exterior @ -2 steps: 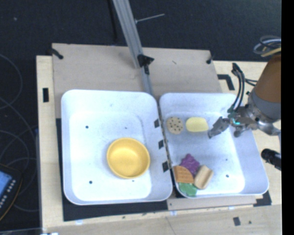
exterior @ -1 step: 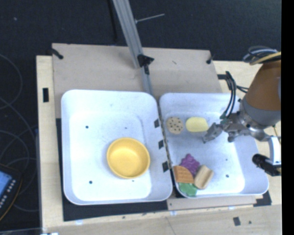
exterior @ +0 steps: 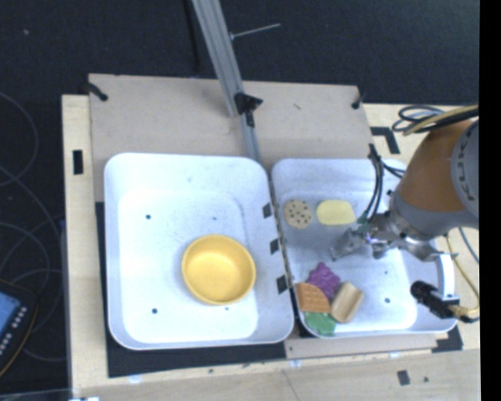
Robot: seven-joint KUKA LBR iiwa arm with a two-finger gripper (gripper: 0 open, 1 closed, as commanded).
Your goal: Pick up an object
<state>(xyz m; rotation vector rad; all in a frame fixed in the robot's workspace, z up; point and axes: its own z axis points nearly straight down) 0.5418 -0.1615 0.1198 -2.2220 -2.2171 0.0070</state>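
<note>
The right bin (exterior: 394,306) holds a round brown cookie (exterior: 297,213) and a pale yellow oval piece (exterior: 336,213) at its far side. Near its front left corner lie a purple grape bunch (exterior: 322,276), a tan bread piece (exterior: 346,302), an orange waffle-like piece (exterior: 311,297) and a green piece (exterior: 319,324). My gripper (exterior: 347,245) hangs low over the middle of this bin, between the yellow oval and the grapes. Nothing shows in its grasp.
The left bin (exterior: 163,199) holds a yellow bowl (exterior: 218,268) near its front right. A grey metal post (exterior: 225,57) slants up from between the bins. The arm's orange band (exterior: 434,178) covers the right bin's far right corner.
</note>
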